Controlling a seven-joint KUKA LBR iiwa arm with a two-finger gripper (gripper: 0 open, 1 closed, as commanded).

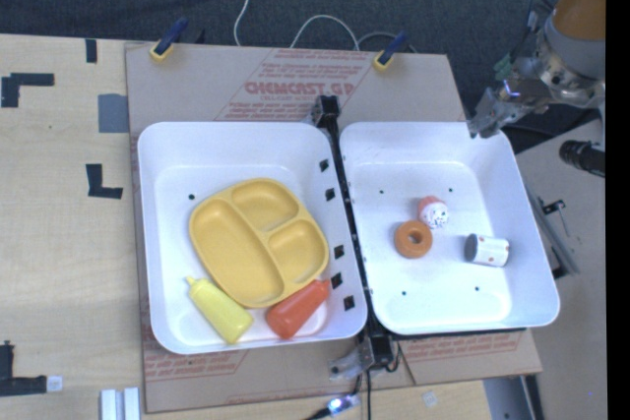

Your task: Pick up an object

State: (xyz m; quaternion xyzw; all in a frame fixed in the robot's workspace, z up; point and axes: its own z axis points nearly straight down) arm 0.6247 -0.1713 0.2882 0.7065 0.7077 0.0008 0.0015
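Claw point(484, 121) hangs over far right corner of right shallow white bin point(527, 241); its state cannot be told. Nearest candidate, small orange ring-shaped doughnut toy point(413, 239), lies mid-bin, toward camera and left of claw.

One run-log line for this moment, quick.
hand: above right bin's far-right corner | right bin: donut, ball, cup | left bin: tray, two bottles | nothing picked
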